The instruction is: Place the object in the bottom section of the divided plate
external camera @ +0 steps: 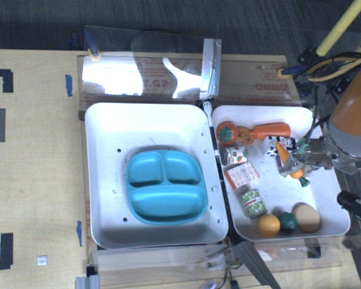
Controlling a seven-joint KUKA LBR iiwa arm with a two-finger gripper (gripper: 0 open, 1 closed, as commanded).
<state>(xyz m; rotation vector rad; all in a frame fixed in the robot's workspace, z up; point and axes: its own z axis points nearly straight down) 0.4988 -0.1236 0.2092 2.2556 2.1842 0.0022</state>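
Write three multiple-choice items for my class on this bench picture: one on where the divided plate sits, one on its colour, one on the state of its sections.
1. Where is the divided plate?
A. In the left bin
B. In the right bin
C. On the wooden bench

2. What colour is the plate?
A. Red
B. Blue
C. White

3. What do the plate's sections hold?
A. An orange ball
B. A can
C. Nothing

Answers:
1 A, it lies within the left bin.
2 B, it is light blue against the white bin.
3 C, all three sections are bare; the loose items, such as the orange ball, lie in the right bin.
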